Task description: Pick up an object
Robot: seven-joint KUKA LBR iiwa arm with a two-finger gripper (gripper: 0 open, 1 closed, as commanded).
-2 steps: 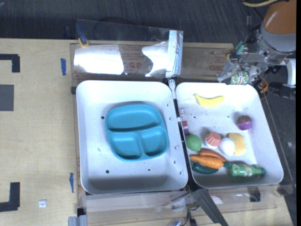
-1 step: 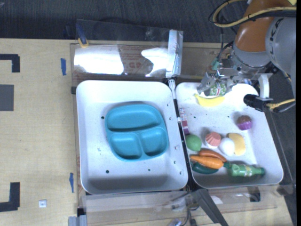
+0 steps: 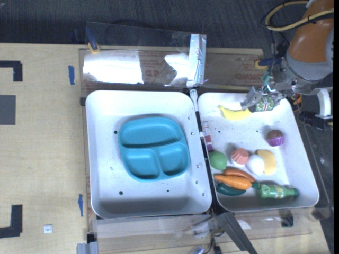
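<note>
My gripper point(image 3: 261, 98) hangs low over the back edge of the right bin point(image 3: 302, 157), under the orange-banded wrist point(image 3: 312, 44). Just left of it lies a yellow banana point(image 3: 234, 113), whose right end comes very close to the gripper; I cannot tell whether they touch. Further forward in the same bin lie a purple piece point(image 3: 275, 137), a pink piece point(image 3: 240, 155), a green lime point(image 3: 217, 160), a white egg point(image 3: 256, 165), a yellow lemon point(image 3: 269, 160), an orange carrot point(image 3: 233, 180) and a green bottle point(image 3: 276, 192).
The left bin point(image 3: 100, 142) holds a blue divided plate point(image 3: 153, 146). A clear plastic sheet point(image 3: 143, 62) stands behind the left bin. Cables point(image 3: 288, 12) loop above the arm at the upper right. A wooden bench top point(image 3: 37, 152) lies to the left.
</note>
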